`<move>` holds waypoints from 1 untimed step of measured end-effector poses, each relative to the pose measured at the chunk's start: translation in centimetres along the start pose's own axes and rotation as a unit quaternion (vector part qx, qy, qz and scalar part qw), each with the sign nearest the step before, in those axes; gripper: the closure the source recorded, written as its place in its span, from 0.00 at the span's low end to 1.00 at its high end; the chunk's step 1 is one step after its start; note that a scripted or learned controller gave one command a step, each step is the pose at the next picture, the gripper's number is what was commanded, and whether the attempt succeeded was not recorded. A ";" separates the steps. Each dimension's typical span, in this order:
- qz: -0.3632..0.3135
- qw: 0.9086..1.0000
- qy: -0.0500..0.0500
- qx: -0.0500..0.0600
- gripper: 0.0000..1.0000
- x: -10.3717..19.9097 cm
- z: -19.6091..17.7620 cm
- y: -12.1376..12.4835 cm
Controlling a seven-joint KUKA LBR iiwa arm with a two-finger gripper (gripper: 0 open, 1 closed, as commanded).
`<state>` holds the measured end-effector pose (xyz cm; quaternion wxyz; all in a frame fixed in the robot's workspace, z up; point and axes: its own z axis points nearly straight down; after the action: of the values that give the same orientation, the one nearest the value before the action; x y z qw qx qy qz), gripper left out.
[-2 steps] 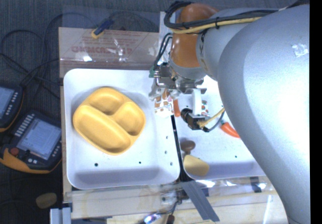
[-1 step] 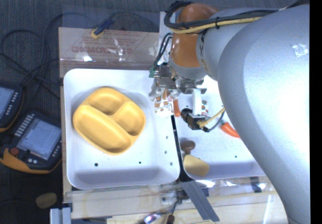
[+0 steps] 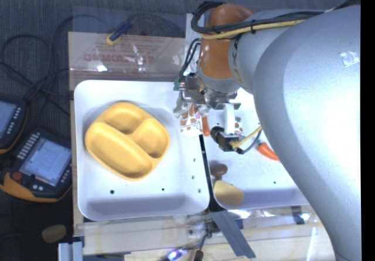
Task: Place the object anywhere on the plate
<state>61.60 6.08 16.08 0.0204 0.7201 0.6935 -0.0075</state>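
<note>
Object: a small orange-and-white packet [image 3: 192,120] is hanging at the gripper [image 3: 196,114], right over the ridge where the two bins are meeting — it looks to be the thing meant for the plate, though I am judging that from its place alone.
Fingers: hidden under the wrist and the packet; I cannot tell how far open they are standing or whether they are truly clamping anything.
Plate: the yellow divided plate [image 3: 126,138] is sitting in the left bin [image 3: 94,195], well apart from the packet.
Risk: if the hold is weak, the packet is likely dropping onto the ridge or bin floor short of the plate.
Neighbours: a brown piece [image 3: 218,169], a tan piece [image 3: 227,194] and an orange carrot-like bit [image 3: 267,151] are lying in the right bin [image 3: 258,192] — the cables dangling by the wrist could be brushing them.
</note>
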 end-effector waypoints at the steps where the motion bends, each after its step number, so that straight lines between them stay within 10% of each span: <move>1: 0.000 1.000 0.000 0.003 1.00 0.0 0.0 -0.1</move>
<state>61.53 6.07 16.06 0.0186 0.7202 0.6934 -0.0092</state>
